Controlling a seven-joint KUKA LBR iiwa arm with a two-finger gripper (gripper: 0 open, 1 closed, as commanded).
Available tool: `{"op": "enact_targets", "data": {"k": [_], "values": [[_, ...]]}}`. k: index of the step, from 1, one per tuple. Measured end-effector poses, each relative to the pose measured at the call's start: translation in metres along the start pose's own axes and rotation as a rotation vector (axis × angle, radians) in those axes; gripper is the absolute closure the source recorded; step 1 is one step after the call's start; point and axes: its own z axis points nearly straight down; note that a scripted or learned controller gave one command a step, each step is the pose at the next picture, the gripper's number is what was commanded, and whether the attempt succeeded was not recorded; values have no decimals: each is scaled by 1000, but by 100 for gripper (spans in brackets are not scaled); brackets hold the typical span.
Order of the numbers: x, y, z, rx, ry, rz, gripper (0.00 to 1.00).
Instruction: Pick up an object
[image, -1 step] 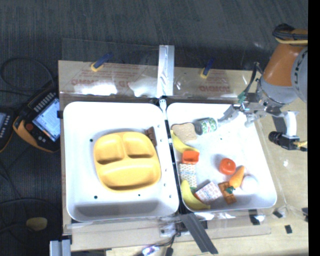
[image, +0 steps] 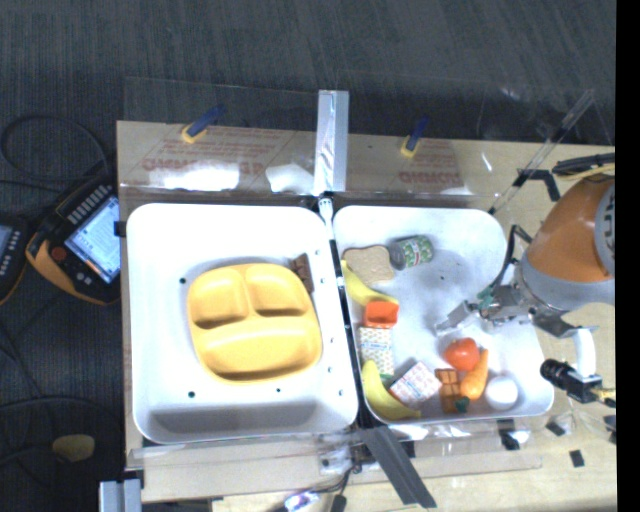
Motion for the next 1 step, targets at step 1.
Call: {"op": "enact_targets", "data": {"k": [1], "values": [[24, -37, 6, -15, -19, -27, 0]]}}
